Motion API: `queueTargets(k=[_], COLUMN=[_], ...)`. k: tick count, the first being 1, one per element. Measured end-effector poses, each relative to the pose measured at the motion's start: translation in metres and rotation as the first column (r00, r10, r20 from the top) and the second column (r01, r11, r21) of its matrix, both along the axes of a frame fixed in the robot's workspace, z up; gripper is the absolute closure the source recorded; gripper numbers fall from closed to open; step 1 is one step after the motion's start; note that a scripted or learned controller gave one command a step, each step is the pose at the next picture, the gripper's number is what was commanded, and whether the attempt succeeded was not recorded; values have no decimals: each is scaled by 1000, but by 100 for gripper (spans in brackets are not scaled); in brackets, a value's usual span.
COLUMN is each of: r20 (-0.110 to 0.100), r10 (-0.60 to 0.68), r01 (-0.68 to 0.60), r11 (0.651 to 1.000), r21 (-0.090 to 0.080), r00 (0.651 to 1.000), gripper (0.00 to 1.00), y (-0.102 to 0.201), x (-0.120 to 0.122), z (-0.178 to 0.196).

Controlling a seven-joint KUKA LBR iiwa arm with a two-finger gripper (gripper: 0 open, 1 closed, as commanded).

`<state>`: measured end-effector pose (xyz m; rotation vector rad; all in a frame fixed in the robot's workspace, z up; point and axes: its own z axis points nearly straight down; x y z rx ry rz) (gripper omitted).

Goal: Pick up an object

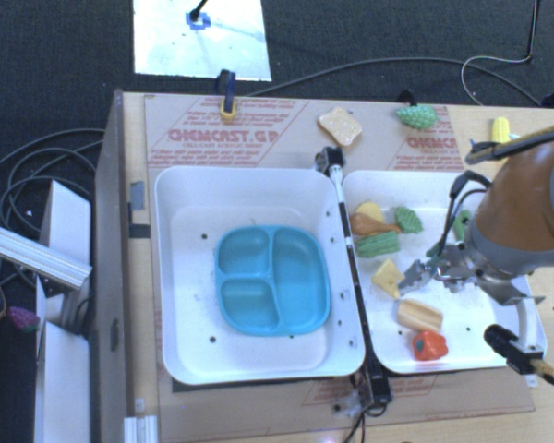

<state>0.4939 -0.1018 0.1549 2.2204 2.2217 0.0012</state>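
The right bin (499, 363) holds several toy foods. A yellow cheese wedge (386, 278) lies near its left wall, with a tan bread roll (419, 316) and a red-orange pepper (429, 345) in front of it. Farther back lie a ridged green vegetable (377, 245), a yellow drumstick (368, 218) and a green leafy piece (407, 218). My gripper (423, 271) hangs low over the middle of this bin, just right of the cheese wedge and above the bread roll. The grey and orange arm (526, 206) covers the bin's right part. I see nothing held in the gripper.
The left bin (180, 247) holds a blue divided plate (272, 280). On the cardboard behind the bins lie a toast slice (340, 125), a green knobbly toy (417, 116) and a yellow piece (500, 130). A yellow and blue clamp (227, 95) grips the board's back edge.
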Motion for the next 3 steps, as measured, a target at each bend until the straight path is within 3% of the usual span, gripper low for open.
queueTargets(k=[1, 2, 3], r20=[-2, 1, 2], r10=[-1, 3, 4], r01=[1, -3, -4], r11=[1000, 1000, 1000], r21=[1, 0, 0], r00=[1000, 1000, 1000], gripper=[0, 0, 100], y=[5, 7, 7], x=[-8, 69, 70], z=[-53, -71, -60])
